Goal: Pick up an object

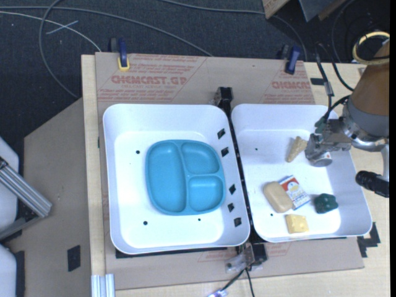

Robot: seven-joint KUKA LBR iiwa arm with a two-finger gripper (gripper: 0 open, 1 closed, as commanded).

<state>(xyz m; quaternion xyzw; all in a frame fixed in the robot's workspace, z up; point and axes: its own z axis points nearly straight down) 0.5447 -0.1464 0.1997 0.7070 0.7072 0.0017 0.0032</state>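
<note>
Seemingly, the fingers (320, 155) hover just right of the tan wedge (297, 148); their spread is unclear.

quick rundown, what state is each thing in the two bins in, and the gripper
blue divided plate: flat, upright, in the left bin, nothing on it
tan wedge: lying loose in the right bin, beside the gripper
gripper: low over the right bin, nothing seen between its fingers
tan bread roll: lying against the small box
small box: lying flat
green object: resting loose
yellow block: resting loose
</note>
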